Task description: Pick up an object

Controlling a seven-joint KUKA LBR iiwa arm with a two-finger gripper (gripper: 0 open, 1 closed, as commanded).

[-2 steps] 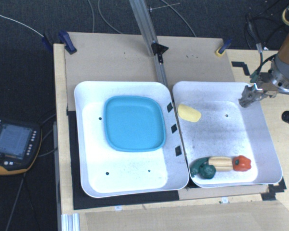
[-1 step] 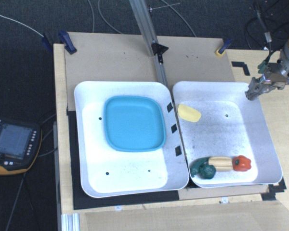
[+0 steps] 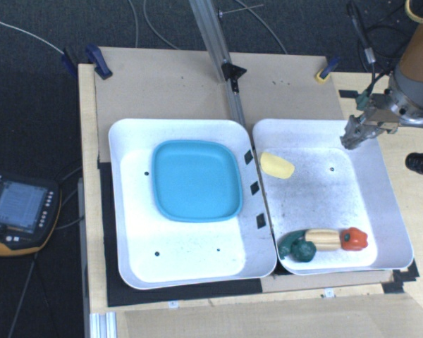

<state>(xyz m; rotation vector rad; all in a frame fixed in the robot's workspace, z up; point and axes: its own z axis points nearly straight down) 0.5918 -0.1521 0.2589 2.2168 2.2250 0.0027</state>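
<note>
We are reaching in with our arm [image 3: 417, 55], wrist bending downward, our hand [image 3: 354, 136] hanging low beneath it.

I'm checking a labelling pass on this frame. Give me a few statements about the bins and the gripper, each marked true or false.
1. The blue plate lies in the left bin. True.
2. The yellow object lies on the blue plate. False: it lies in the right bin, near its upper left corner.
3. The gripper is at the right bin's upper right edge. True.
4. The red item sits in the left bin. False: it is at the right bin's lower edge, beside the tan item and the green item.
</note>
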